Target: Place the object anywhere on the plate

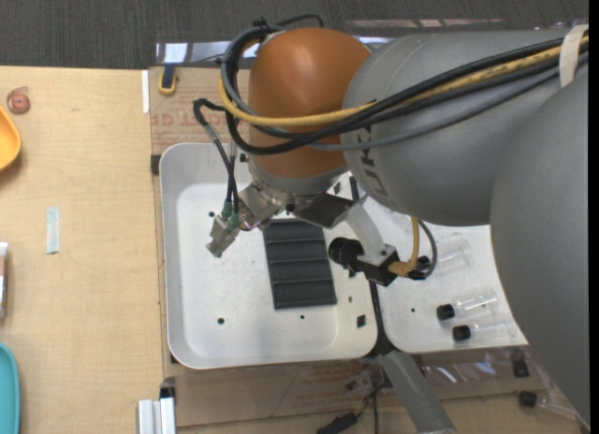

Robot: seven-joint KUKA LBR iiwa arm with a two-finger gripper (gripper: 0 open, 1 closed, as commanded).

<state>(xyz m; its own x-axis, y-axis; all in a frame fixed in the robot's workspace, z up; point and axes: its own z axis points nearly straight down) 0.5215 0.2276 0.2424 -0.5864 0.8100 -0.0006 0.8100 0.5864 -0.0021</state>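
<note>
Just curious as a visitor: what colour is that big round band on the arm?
Orange band, seen best in the camera view, above the left white bin.

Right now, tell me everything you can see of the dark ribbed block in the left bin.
The dark ribbed block is a flat, near-black rectangle with raised bands running across its width, looking like rubber or plastic. It lies flat on the floor of the left bin, right of the bin's middle, its long side running up and down the view with a slight lean. Its upper end sits under the arm's wrist, which hides that edge. The gripper hangs to its left, apart from it. I cannot tell if anything touches the hidden end.
</note>
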